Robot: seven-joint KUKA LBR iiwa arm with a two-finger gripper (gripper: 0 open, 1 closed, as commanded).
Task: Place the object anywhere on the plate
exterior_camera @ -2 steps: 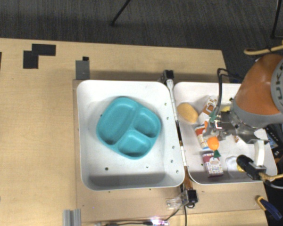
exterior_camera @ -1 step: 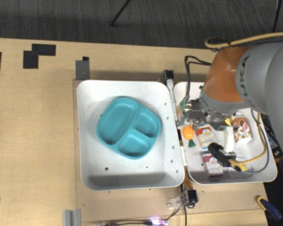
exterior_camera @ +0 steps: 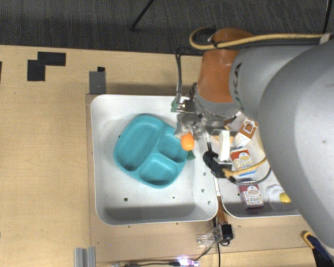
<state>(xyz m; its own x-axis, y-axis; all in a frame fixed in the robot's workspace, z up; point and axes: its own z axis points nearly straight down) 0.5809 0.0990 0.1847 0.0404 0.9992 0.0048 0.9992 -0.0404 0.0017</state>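
Observation:
A teal divided plate [exterior_camera: 147, 152] lies tilted in the left white bin [exterior_camera: 108, 204]. My gripper [exterior_camera: 186, 138] hangs over the plate's right rim, near the wall between the two bins. A small orange object [exterior_camera: 187, 142] sits between the fingertips, just above the plate's edge. The gripper is shut on it. The grey arm with its orange band covers much of the right bin.
The right bin [exterior_camera: 234, 211] holds several small items: a white carton with a red label [exterior_camera: 242, 159], a dark packet [exterior_camera: 251, 196], a pale bottle [exterior_camera: 275, 193] and a brown and white pack [exterior_camera: 247, 128]. The bench lies left of the bins.

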